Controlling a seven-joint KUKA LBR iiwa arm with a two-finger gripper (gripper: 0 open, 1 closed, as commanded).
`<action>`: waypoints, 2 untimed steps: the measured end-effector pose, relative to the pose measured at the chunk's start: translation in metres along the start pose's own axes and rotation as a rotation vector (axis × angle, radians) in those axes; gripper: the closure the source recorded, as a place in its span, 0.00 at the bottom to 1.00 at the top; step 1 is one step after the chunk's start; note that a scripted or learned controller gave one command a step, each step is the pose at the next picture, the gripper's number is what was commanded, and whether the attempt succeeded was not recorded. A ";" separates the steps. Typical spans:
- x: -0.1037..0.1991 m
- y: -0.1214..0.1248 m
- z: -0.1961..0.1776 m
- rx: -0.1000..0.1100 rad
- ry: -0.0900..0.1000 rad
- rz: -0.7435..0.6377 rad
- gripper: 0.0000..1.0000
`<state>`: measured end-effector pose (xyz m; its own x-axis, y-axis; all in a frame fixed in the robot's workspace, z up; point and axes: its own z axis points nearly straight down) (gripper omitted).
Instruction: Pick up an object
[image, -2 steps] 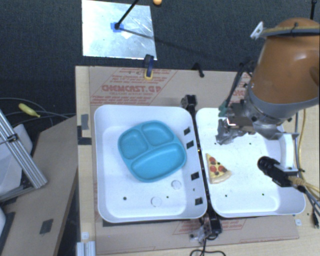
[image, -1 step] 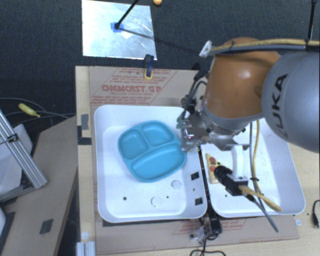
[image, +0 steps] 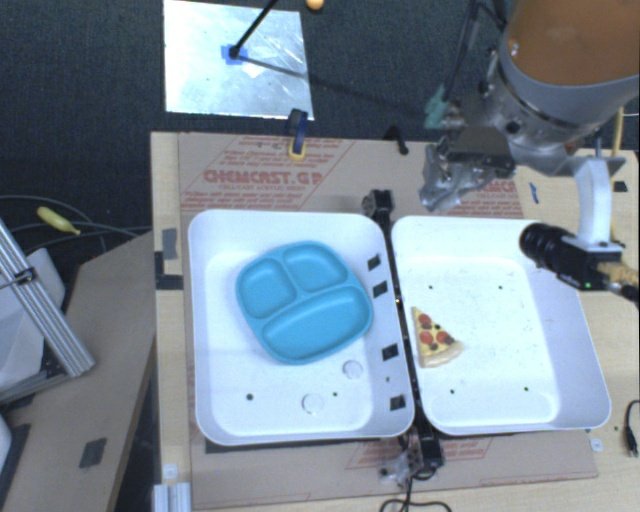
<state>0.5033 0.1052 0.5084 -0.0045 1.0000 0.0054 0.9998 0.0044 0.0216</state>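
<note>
A toy pizza slice (image: 436, 339) with red dots lies in the right bin (image: 560, 400), near that bin's left wall. A blue divided plate (image: 303, 300) sits in the left bin (image: 215, 400). My gripper (image: 450, 187) hangs above the far edge of the right bin, well clear of both objects, with nothing seen in it. The grey arm with its orange band comes in from the upper right.
Both bins rest on a cardboard sheet (image: 260, 170). A shiny metal plate (image: 238, 55) lies beyond the bench at the top. Aluminium framing (image: 35, 310) stands at the left edge.
</note>
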 end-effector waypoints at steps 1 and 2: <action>0.042 -0.021 0.128 0.032 -0.007 -0.003 1.00; 0.004 -0.017 0.067 0.013 -0.004 0.007 1.00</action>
<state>0.4873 0.1093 0.4408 0.0023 1.0000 0.0014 1.0000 -0.0023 0.0082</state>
